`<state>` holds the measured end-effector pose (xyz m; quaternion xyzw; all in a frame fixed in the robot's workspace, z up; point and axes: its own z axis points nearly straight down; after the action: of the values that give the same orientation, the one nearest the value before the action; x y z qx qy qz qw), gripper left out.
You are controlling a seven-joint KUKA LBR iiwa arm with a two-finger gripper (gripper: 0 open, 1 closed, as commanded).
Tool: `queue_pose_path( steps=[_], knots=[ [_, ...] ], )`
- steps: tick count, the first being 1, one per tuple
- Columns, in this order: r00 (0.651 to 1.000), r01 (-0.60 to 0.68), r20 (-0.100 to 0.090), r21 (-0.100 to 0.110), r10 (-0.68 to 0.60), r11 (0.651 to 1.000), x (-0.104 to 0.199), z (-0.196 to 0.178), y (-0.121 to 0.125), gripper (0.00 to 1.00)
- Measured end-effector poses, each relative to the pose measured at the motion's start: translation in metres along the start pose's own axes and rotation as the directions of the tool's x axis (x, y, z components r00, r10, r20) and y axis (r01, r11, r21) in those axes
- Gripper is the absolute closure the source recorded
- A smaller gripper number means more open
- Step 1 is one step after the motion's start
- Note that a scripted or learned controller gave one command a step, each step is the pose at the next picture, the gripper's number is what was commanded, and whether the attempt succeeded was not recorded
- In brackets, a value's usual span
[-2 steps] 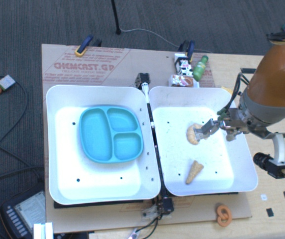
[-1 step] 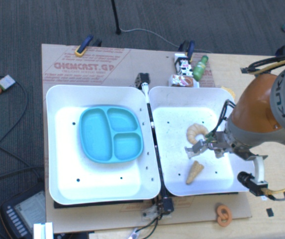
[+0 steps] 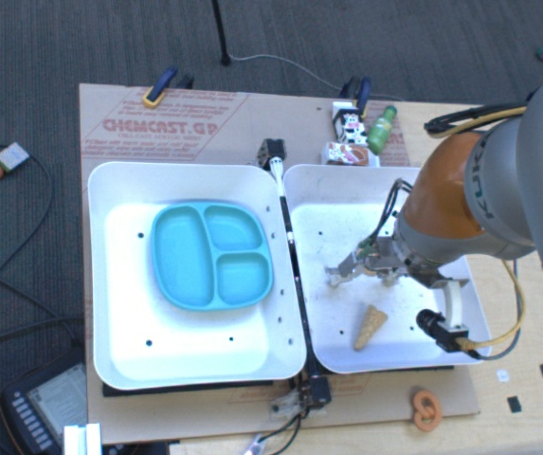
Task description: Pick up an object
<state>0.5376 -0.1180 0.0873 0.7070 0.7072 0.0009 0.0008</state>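
We see a big brown bench board [image 3: 157, 131] with red words printed on it. Two white bins sit on it side by side. The left bin [image 3: 119, 349] holds a blue plate [image 3: 212, 256] with three parts, and the plate lies at about the middle of that bin. The right bin [image 3: 333, 197] is where the arm works.

The grey arm [image 3: 508, 197] with its orange band [image 3: 442, 197] comes in from three o'clock and bends down into the right bin. Its gripper [image 3: 342, 271] is low over the bin floor, near the middle of that bin. We see thin metal fingers [image 3: 335, 273] pointing toward nine o'clock, but we cannot tell if the jaws are apart or together.

A small tan cone [image 3: 371, 326] lies on the floor of the right bin, at about six o'clock from the gripper and apart from it. Nothing shows between the fingers.

At twelve o'clock, just past the right bin, a green bottle [image 3: 381, 129] lies on the board. At six o'clock, below the right bin, a small orange ring [image 3: 426, 409] rests on the board.
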Motion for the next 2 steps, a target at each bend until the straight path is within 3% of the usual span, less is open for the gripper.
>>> queue_pose_path(
  steps=[1,2],
  knots=[
    [1.0,0.001,0.002,-0.006,-0.001,1.0,0.014,0.0,0.073,0.0],
    [1.0,0.001,0.004,-0.007,-0.001,1.0,0.013,-0.01,0.073,1.0]
  ],
)
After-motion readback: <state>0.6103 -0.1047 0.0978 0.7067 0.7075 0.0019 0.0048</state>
